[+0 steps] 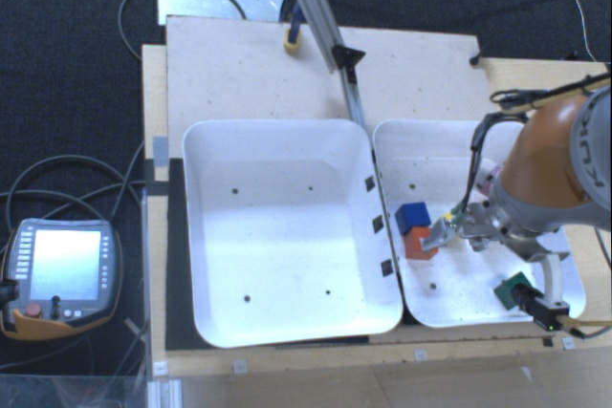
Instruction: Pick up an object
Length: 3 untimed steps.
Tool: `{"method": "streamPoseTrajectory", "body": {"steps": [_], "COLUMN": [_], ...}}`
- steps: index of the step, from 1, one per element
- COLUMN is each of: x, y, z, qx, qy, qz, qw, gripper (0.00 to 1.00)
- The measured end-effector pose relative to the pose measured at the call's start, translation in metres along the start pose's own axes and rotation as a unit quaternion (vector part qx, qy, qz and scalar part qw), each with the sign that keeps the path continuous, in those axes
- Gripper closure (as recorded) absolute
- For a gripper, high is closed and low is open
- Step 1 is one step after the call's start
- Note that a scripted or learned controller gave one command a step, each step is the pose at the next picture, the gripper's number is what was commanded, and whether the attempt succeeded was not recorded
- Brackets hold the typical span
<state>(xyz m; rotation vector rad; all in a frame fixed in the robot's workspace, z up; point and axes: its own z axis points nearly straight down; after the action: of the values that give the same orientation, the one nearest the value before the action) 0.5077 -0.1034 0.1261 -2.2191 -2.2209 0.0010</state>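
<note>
Orange block (419, 246) and blue block (413, 216) lie touching in the right bin (430, 143), and the pincer (442, 234) sits low just beside the orange one, seemingly to grasp it, though its opening cannot be told.

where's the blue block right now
The blue block lies in the right bin, near its left wall, touching the orange block just in front of it, left of the end effector.
</note>
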Motion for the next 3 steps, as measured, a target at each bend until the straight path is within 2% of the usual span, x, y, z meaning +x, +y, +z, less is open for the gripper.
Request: {"method": "streamPoseTrajectory", "body": {"steps": [1, 2, 3], "x": [0.000, 0.006, 0.005], "y": [0.002, -0.001, 0.001], "z": [-0.013, -0.074, -0.094], "qx": [-0.003, -0.005, -0.003], "qy": [-0.001, -0.001, -0.001], "qz": [-0.002, -0.002, -0.002], "qw": [1.0000, 1.0000, 1.0000], "gripper": [1.00, 1.00, 1.00]}}
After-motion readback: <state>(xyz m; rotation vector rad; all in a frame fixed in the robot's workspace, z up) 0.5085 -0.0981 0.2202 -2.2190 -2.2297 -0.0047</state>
